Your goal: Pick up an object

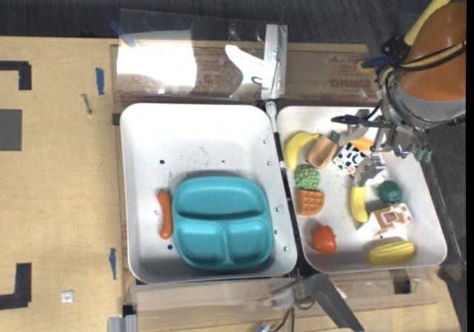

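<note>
The right bin (435,243) holds several toy foods. A yellow banana (296,147) and a brown bread piece (321,151) lie at its back left, next to a black-and-white checkered item (345,156). A pineapple (309,191) and a red tomato (324,238) sit along the left wall. My gripper (368,167) hangs low over the bin's middle, just right of the checkered item and above a small banana (358,204). Nothing is seen held in it. The grey wrist and orange band (437,49) rise to the upper right.
To the gripper's right are a teal round item (389,192), an orange-and-white box (391,218) and a yellow oblong fruit (390,251). The left bin (148,119) carries a teal divided tray (221,223) and an orange-red sausage (165,213). A cardboard wall (318,75) backs both bins.
</note>
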`<state>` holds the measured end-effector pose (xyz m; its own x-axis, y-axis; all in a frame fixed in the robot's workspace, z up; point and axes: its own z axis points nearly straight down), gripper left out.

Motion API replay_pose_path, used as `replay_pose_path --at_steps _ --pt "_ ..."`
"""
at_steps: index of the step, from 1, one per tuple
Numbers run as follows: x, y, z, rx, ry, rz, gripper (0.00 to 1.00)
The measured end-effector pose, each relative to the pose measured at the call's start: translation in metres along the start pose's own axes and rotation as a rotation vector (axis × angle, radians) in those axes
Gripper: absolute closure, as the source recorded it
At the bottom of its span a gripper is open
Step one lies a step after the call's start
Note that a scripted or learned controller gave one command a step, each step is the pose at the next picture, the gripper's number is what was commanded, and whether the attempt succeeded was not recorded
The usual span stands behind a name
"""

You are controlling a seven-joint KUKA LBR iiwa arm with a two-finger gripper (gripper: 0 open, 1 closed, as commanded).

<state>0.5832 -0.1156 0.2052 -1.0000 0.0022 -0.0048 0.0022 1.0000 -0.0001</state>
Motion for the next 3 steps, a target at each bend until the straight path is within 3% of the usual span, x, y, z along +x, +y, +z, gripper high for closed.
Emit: replay_pose_path --at_steps 1,2,3 --pt "0.051 -0.057 0.091 -0.007 -0.021 -0.116 0.0" --pt "-0.05 -0.05 0.112 -0.001 0.005 0.002 0.0" --pt "-0.082 -0.065 0.116 -0.005 0.016 0.192 0.0"
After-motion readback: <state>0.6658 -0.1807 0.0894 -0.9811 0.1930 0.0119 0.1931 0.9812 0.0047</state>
